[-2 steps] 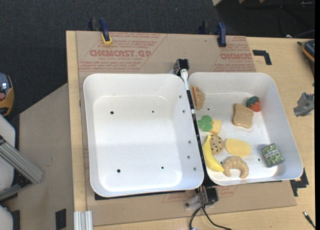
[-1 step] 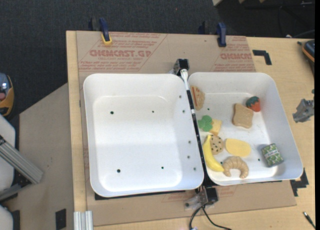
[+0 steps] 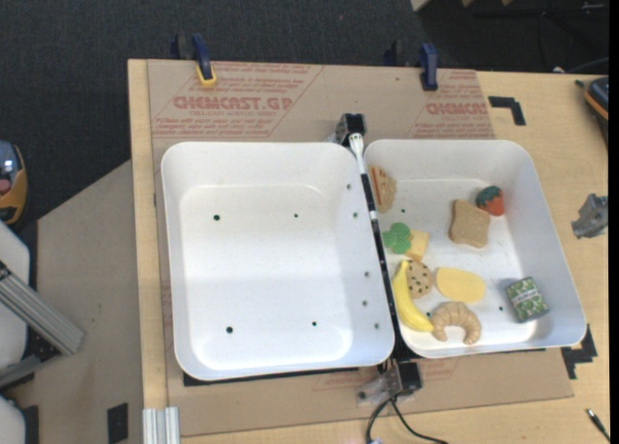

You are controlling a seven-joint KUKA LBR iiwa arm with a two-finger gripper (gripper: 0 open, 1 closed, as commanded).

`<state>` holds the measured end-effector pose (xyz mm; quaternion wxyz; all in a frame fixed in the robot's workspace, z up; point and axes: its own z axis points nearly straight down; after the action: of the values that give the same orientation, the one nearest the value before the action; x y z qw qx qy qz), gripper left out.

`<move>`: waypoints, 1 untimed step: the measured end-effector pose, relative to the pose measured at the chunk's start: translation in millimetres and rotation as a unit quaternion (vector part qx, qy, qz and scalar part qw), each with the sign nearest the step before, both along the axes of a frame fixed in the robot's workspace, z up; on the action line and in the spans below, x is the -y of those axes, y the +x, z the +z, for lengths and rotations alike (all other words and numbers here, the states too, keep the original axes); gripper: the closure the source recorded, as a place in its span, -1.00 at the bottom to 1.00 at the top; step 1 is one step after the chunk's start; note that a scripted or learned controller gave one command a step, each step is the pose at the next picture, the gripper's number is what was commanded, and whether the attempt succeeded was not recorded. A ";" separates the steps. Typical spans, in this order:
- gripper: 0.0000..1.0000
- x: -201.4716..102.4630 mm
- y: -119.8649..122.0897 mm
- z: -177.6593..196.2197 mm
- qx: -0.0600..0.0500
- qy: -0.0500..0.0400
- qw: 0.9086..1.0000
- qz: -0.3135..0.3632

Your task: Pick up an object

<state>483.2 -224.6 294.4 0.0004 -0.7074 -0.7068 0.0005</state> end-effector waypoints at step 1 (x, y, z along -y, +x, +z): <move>1.00 -3.0 -4.0 -3.3 0.001 0.000 1.000 0.000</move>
<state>479.2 -221.5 291.1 -0.0001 -0.7075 -0.7067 0.0001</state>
